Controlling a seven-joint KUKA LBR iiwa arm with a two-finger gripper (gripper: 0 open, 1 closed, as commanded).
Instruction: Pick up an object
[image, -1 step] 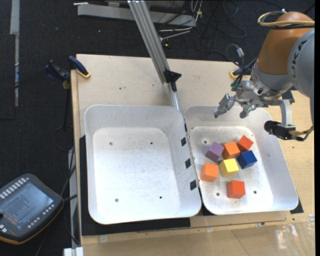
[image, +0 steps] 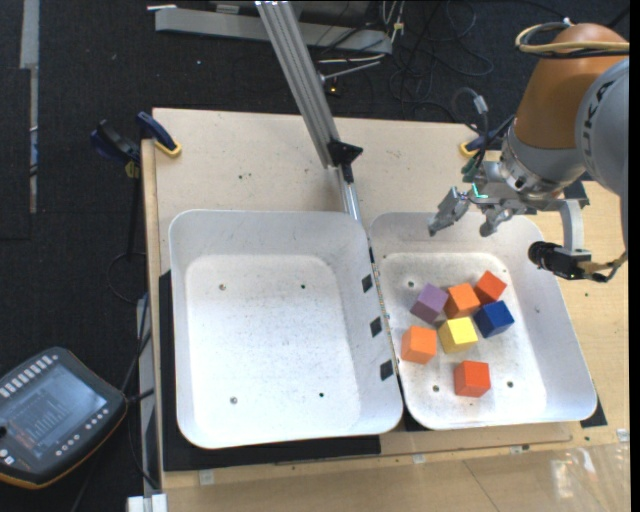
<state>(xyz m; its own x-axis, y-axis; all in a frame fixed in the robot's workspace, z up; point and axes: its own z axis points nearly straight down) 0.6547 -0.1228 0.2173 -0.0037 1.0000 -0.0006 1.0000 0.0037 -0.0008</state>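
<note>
Above the right bin's (image: 560, 330) smooth white wall, the empty metal end effector (image: 466, 218) hangs spread over matte cubes (image: 460, 325).

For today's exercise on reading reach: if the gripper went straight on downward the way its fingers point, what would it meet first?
Probably bare floor at the back of the right bin, since the gripper hangs open behind the blocks; the red-orange block lies nearest, though depth is unclear.
</note>
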